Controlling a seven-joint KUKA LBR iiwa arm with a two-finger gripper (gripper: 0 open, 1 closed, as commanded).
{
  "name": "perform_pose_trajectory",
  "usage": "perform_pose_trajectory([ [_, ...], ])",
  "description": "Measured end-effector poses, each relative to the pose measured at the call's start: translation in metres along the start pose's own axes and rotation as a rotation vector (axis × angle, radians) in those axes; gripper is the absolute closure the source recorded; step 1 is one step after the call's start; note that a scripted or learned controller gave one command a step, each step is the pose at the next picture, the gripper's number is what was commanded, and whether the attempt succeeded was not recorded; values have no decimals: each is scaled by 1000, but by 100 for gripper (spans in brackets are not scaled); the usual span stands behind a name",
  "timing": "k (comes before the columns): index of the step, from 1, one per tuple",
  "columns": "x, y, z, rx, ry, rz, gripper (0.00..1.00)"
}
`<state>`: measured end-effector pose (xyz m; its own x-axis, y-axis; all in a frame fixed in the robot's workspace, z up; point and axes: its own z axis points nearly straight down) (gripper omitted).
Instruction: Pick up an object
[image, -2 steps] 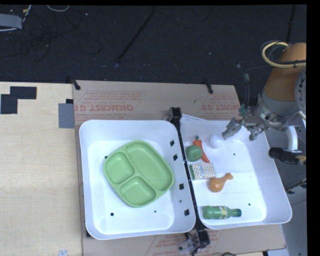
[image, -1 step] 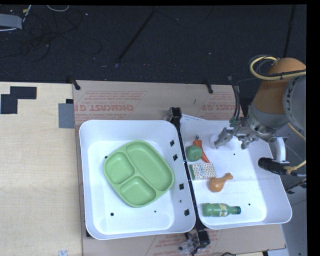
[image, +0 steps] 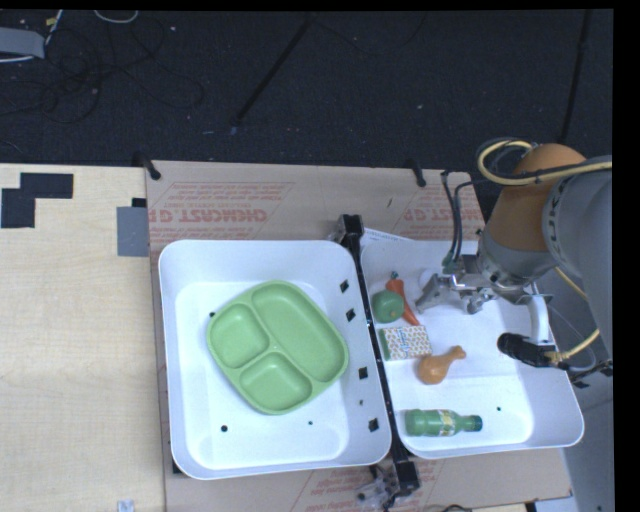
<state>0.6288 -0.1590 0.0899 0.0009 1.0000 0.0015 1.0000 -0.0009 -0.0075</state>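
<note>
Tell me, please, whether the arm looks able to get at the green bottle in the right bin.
Probably yes: the green bottle lies alone near the right bin's front edge, nothing over it, with the gripper in the same bin.

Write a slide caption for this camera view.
Robot gripper hovers above right bin's toys; green plate fills left bin.

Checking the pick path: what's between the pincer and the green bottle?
In the camera view, the orange drumstick-shaped toy lies roughly between the pincer and the green bottle, on the right bin's white floor; the patterned card sits just left of that line.
</note>
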Motion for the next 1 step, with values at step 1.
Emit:
perform_pose_trajectory([
  [1,-1,1,-13,-3,-1,1,100],
])
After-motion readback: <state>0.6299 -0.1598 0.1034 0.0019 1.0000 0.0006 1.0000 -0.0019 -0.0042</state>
